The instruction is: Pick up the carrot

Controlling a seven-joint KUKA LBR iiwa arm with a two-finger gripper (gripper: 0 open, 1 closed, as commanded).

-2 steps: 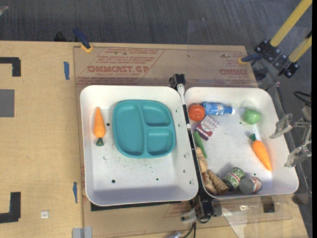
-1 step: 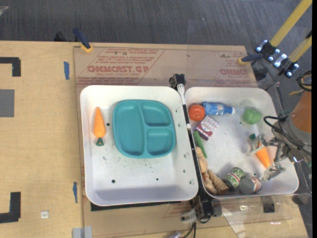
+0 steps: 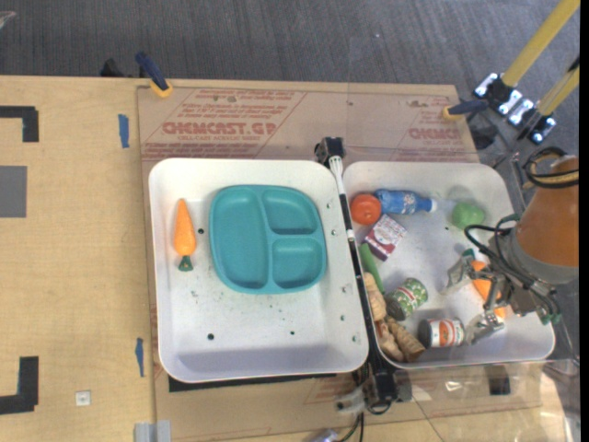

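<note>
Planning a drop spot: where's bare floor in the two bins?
Left bin: wide bare strip along the near wall below the teal plate; the carrot takes the left edge. Right bin: crowded; a small gap between blue bottle, green ball and pincer.

The arm [image 3: 552, 224] is seen entering from the right edge, its orange band uppermost and the wrist directed downward and to the left. The pincer [image 3: 480, 295] is positioned low; the state of its tips cannot be determined.
</note>
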